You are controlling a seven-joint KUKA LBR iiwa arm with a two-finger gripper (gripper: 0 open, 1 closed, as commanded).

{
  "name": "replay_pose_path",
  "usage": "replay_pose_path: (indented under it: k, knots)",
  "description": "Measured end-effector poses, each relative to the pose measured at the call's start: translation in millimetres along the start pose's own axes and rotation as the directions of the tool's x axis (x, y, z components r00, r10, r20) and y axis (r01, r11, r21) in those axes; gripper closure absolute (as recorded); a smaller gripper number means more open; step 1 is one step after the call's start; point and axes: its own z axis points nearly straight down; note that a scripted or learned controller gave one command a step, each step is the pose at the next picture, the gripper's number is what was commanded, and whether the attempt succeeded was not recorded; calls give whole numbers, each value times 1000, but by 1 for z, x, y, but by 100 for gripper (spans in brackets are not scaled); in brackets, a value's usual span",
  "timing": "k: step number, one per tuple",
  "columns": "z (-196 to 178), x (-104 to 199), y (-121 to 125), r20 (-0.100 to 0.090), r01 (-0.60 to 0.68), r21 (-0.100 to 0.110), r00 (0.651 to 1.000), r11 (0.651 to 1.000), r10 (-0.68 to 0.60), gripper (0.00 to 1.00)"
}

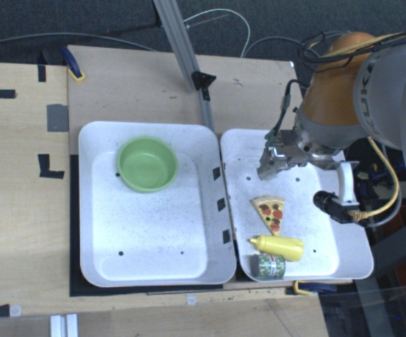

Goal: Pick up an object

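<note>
Gripper (pixel 269 168), metal fingers narrow and holding nothing, hovers right of frame centre over the speckled right bin (pixel 239 188). Below it: flat pizza-slice toy (pixel 270 214), yellow squeeze bottle (pixel 279 246), green can (pixel 267 266). Left bin (pixel 105 258): round green bowl (pixel 147 163).

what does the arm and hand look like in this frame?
Arm: bulky rounded grey housing, with a glossy orange band above the wrist. The hand is a small grey metal unit below it. A thin black cable loops alongside the wrist; a yellow hose and a white-and-black fitting hang beside it.
</note>
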Motion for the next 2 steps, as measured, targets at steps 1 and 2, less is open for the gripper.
replay_pose_path:
  k: [1,2]
  knots:
    - [11,50,22,2,-1,1,1000,1000,1,100]
    - [9,90,57,1,-1,0,1000,1000,1,100]
